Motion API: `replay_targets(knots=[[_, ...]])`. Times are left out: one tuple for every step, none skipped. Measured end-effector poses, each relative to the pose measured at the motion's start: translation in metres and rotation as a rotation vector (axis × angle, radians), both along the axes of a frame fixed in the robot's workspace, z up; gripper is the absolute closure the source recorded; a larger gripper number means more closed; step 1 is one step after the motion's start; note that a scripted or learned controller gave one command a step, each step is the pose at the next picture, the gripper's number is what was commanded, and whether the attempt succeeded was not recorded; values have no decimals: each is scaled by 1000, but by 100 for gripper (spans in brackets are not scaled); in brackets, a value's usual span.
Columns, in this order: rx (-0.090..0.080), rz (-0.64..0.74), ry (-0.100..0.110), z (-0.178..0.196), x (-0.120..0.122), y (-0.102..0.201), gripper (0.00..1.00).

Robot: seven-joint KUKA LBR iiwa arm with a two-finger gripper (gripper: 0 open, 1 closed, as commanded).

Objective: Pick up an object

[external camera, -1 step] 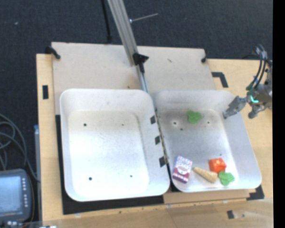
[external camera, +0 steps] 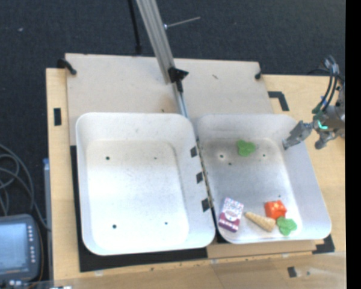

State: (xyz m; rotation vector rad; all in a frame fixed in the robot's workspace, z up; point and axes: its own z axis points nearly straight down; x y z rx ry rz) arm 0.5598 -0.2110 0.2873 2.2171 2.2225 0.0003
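open fingers (external camera: 307,136) above right bin (external camera: 301,179)

Open floor around green lump (external camera: 246,148)

Pincer (external camera: 308,136), at the right bin's (external camera: 301,179) upper right rim: partly visible, the arm behind it cut off by the frame's right side; finger gap too small to judge. Purple-and-white packet (external camera: 230,214), near that bin's lower rim: print unreadable. Grey monitor (external camera: 11,248), well left of the bin: cropped at the frame's lower left corner.
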Motion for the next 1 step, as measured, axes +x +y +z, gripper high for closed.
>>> replay_targets(knots=[[0, -3, 5, -57, 9, -2, 0]])
